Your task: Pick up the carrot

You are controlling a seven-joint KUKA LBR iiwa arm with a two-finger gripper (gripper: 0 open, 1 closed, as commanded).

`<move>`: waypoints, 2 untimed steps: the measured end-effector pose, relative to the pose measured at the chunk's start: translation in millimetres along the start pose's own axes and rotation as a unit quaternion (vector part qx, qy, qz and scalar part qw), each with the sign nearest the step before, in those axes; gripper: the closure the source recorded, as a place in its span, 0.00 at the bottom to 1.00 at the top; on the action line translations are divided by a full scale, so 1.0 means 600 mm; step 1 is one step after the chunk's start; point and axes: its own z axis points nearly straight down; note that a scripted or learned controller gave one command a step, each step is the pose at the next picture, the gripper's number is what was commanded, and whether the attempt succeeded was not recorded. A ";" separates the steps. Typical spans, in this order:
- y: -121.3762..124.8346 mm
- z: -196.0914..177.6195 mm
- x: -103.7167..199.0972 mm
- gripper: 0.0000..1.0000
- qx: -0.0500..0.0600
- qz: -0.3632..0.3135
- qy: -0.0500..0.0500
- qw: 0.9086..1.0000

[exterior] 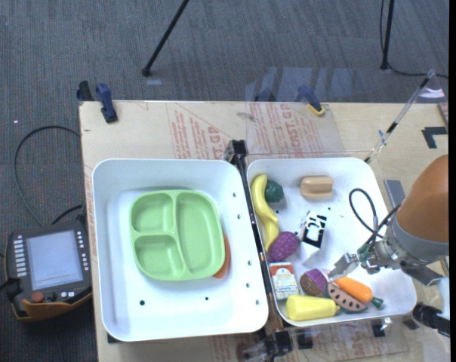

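Right bin (364,173): carrot (355,288) just beneath gripper (354,263).

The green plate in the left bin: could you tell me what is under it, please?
An orange thing peeks out from under the right edge of the green plate, lying on the floor of the left bin. The plate covers the rest, so I cannot tell what it is.

Grey carpet floor (100,29); tripod legs (171,29) at back; teach pendant (50,266) on floor left.
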 end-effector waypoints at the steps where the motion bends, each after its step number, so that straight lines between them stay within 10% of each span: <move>1: 0.008 0.058 -0.007 0.00 -0.006 -0.097 -0.002 0.995; 2: 0.007 0.042 -0.010 1.00 -0.006 -0.090 -0.001 0.996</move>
